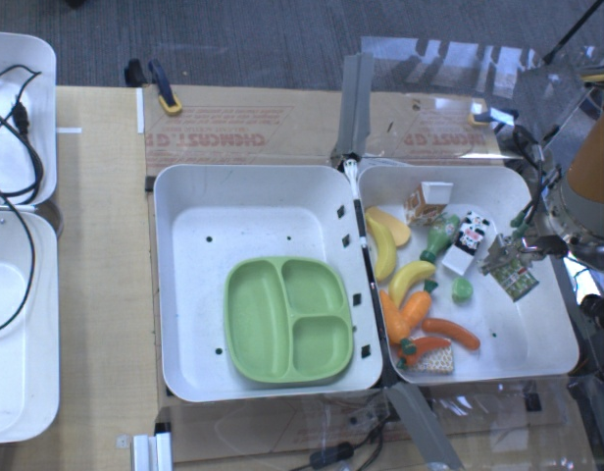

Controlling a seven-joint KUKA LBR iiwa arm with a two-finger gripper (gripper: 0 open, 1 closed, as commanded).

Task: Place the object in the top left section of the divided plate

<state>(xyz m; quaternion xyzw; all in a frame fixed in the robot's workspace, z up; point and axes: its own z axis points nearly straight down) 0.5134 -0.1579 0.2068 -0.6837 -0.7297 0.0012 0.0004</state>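
Divided plate (287, 320), green, lies in the left bin (175, 263); toy food, bananas (385, 243) included, crowds the right bin (547, 351). Gripper (513, 263) hovers at that bin's right side; you cannot tell its state. Choose one isolated item, descending squarely.

The pale wooden table (96, 263) carries two shallow white bins. The left bin (184, 263), taken as landmark, touches the right bin (547, 341) along its right wall. Behind the left bin lies flattened printed cardboard (243, 130); a yellow-handled clamp (163, 88) sits at that cardboard's far left corner.
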